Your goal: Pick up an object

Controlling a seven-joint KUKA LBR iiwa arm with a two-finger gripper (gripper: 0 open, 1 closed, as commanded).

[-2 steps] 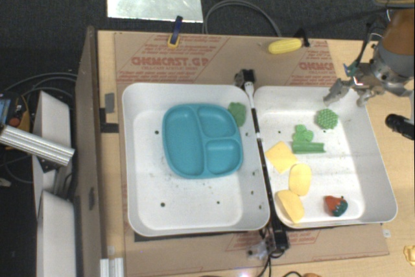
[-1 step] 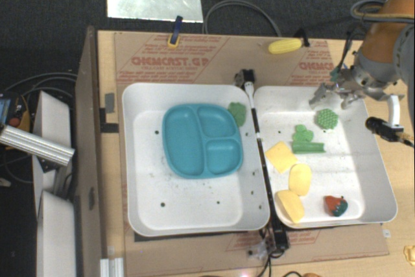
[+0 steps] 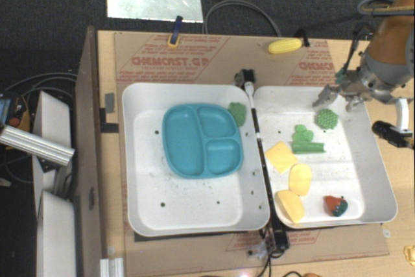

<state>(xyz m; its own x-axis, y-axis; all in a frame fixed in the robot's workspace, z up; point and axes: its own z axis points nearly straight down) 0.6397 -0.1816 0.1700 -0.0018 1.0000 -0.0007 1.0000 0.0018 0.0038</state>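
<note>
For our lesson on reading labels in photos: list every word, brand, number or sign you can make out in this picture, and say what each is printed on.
"CHEMCAST" in red, followed by letters that look like "GP", on the brown protective sheet behind the left bin.
The same red print repeats on the sheet behind the right bin, too blurred to read for certain.
Smaller red print under each brand line: too small to read.

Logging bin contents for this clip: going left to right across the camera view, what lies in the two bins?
Blue divided plate → small green piece by the plate's corner → yellow block → green toy → round green ball → red and green toy.
</note>
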